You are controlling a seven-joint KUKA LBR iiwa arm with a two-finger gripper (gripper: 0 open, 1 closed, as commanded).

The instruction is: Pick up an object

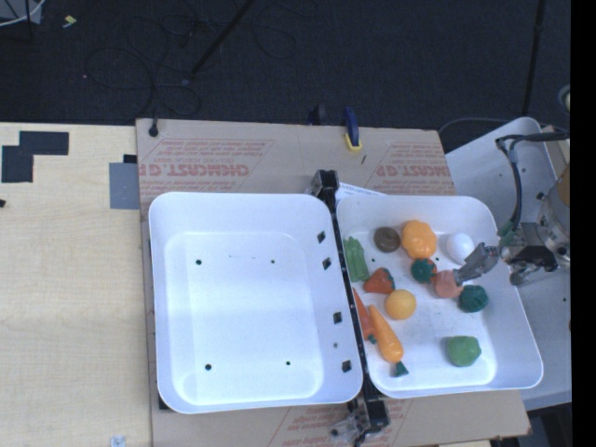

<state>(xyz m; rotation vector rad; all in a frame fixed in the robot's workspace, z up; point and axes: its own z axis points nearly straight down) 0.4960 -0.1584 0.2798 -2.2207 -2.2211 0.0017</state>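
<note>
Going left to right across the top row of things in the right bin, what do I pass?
Green strip → brown disc → orange fruit → white ball → claw

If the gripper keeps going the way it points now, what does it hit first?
Most likely the pink piece: the gripper points left and down toward it. Its height above the piece is unclear from this view.

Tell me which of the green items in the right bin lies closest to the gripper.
The dark green ball, just below the gripper beside the pink piece. The small teal ball lies further left, the lighter green lump nearer the front wall, the long green piece by the divider.
</note>
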